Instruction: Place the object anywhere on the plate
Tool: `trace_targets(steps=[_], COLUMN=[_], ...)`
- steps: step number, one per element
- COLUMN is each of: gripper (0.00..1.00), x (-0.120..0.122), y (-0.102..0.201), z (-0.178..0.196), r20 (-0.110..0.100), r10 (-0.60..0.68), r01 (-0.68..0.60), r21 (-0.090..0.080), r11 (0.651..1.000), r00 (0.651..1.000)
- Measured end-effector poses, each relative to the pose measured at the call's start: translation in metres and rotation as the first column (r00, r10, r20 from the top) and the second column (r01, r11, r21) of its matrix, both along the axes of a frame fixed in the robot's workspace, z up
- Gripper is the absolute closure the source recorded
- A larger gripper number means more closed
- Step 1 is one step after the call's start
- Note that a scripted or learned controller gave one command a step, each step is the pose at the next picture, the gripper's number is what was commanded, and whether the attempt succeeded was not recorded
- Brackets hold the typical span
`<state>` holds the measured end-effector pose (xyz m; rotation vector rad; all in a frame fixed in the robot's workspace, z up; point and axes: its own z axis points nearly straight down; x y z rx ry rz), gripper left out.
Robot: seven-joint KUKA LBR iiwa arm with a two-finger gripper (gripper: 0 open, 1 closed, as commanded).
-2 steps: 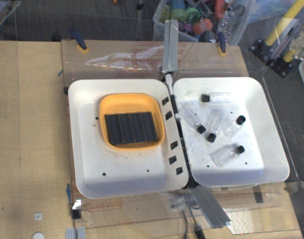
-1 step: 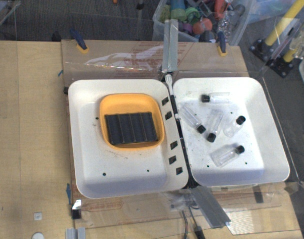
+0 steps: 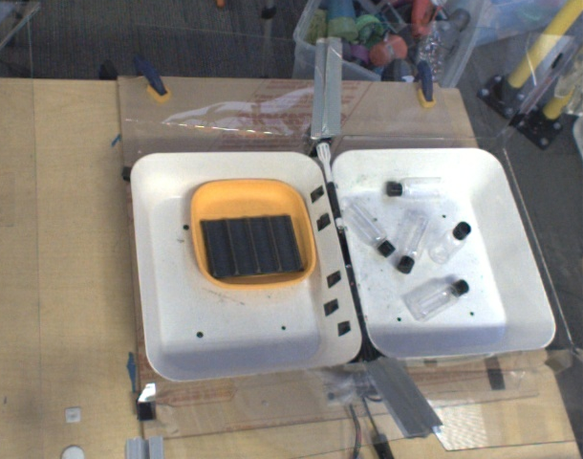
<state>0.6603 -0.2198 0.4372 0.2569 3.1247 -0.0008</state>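
Fingers: whether they are wide or narrow cannot be told.

On the pale wooden bench (image 3: 53, 256) two shallow white bins sit side by side, touching along a middle seam marked by a row of small black tabs (image 3: 332, 251). The left bin (image 3: 225, 338) carries an orange plate (image 3: 253, 195) with rounded corners, set toward the bin's far edge. A black ribbed slab (image 3: 251, 247) lies flat on the plate, nearer its front rim.

The right bin (image 3: 502, 295) holds five clear vials with black caps, all lying on their sides. One vial (image 3: 408, 188) is near the far edge, and one (image 3: 372, 229) is close to the seam. A third (image 3: 412, 242) sits in the middle, a fourth (image 3: 448, 240) toward the right edge, and a fifth (image 3: 435, 297) toward the near edge. None touches the plate.

A grey metal bar (image 3: 326, 89) runs back from the seam across a sheet of clear plastic (image 3: 234, 113) at the bench's far edge. Blue clamps (image 3: 156, 85) grip that edge on either side of the bar. Beyond it, on grey carpet (image 3: 129, 17), stands a clear tub of coloured toys (image 3: 397, 17), with a yellow-and-black stand (image 3: 550, 36) at the far right corner. A metal bracket (image 3: 403, 402) juts out below the bins' near edge.
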Motion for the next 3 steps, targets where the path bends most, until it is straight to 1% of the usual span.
trace_targets(steps=[1,2,3], gripper=[1.0,1.0,1.0], x=[0.004,0.0001,0.0085], y=[-0.0005,-0.0012,0.0002], z=[-0.0003,0.0002,-0.0001], r20=[0.002,0.001,0.003], r10=[0.018,0.405,0.528], r01=[-0.018,-0.405,-0.528], r21=[-0.001,-0.001,-0.005], r11=[1.0,0.914,0.85], r00=[1.0,0.914,0.85])
